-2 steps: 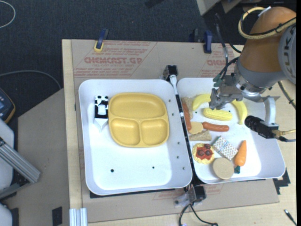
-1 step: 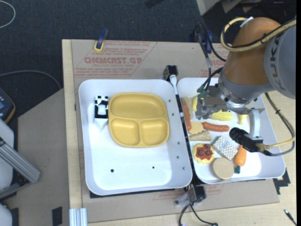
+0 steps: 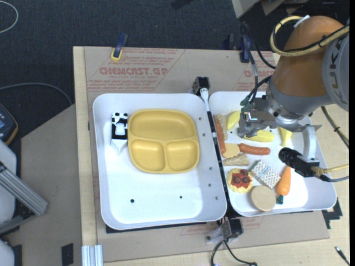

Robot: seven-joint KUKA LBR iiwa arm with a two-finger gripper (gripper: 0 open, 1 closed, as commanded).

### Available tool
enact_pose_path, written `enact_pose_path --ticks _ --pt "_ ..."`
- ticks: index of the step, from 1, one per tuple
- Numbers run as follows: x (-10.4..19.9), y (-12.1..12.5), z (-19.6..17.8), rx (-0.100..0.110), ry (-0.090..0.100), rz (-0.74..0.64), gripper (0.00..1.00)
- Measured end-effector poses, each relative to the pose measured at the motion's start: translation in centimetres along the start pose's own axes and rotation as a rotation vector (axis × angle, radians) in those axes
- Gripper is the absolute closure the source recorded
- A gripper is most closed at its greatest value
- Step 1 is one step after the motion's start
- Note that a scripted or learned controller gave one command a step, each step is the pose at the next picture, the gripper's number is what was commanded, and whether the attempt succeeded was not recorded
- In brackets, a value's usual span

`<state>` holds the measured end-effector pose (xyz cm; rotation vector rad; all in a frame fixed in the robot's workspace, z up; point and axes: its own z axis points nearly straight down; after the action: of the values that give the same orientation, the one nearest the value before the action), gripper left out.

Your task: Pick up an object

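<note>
One board [image 3: 133, 70] printed CHEMCAST GP, claw [image 3: 252, 127] low over right bin [image 3: 316, 195], grip cannot be told

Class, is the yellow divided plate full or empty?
Empty: the yellow divided plate sits right side up with all three compartments bare.

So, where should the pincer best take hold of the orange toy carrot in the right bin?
Grip the orange toy carrot across its middle, coming down from above. It lies flat and is long and slim, so closing across its width is probably firmest.
</note>
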<state>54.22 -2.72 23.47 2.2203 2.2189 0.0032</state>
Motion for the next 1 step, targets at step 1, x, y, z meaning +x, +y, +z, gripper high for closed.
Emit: enact_pose_path --ticks 1 --pt "-0.72 -0.28 1.41 0.006 0.001 0.001 1.00"
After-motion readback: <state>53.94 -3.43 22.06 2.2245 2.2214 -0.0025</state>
